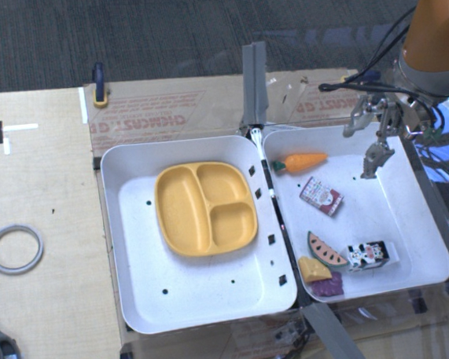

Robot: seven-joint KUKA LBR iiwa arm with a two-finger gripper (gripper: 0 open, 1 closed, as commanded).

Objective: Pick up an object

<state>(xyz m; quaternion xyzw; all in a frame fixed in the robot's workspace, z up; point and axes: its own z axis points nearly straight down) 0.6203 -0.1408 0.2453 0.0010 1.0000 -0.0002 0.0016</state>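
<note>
1. Your gripper (377, 146) hangs over the right bin (419, 227), upper right; finger spacing cannot be told.
2. Nearest items: carrot (302, 162) and red carton (321, 196), both lying apart from it.

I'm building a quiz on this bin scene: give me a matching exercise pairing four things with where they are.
Things:
1. yellow divided plate
2. toy carrot
3. watermelon slice
4. roll of tape

Places:
A. on the bench, left of both bins
B. right bin, near corner by the divider
C. left bin
D. right bin, far corner by the divider

Pairs: 1-C, 2-D, 3-B, 4-A
</note>
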